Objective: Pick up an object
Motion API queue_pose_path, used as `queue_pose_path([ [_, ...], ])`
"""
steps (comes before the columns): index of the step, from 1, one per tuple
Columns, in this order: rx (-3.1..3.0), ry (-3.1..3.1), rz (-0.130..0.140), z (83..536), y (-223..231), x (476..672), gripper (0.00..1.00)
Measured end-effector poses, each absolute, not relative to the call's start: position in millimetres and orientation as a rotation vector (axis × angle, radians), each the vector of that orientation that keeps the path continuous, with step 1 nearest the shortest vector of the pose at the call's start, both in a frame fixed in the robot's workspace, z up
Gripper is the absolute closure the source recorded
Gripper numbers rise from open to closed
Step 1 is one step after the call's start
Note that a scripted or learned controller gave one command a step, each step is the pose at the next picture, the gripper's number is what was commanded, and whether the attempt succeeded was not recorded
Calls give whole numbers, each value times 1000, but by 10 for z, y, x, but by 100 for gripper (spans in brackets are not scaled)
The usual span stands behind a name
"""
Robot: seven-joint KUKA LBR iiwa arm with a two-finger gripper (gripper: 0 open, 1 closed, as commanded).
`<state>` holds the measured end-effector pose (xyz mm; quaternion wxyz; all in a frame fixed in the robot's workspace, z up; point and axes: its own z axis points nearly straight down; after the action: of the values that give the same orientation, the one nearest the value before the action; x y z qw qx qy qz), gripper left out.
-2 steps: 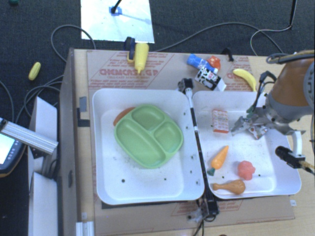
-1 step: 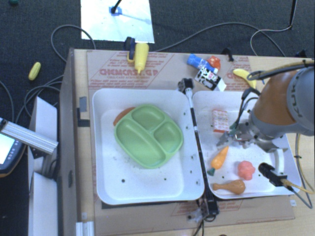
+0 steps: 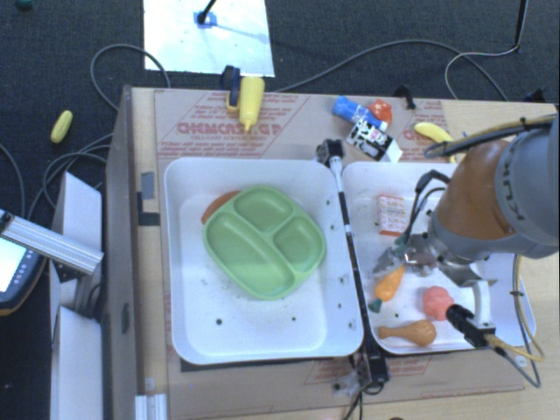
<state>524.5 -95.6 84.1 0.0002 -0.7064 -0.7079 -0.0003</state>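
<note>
My gripper hangs low over the right bin, at its left-middle, below the arm's orange band. An orange toy carrot lies tilted just under and left of the gripper; whether they touch I cannot tell. To the right of the carrot sits a pink lump. A tan toy drumstick lies by the bin's front wall. A white and orange packet rests near the bin's back left. Nothing is visibly held.
The left bin holds a green divided plate with something orange poking out behind it. On the cardboard behind the bins lie a yellow bottle, a blue tube, a black-and-white box and a banana. Cables run around the bench.
</note>
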Motion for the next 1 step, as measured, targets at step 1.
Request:
queue_pose_path([
  [1,-2220,-2223,-1,842,-883,5184,0],
])
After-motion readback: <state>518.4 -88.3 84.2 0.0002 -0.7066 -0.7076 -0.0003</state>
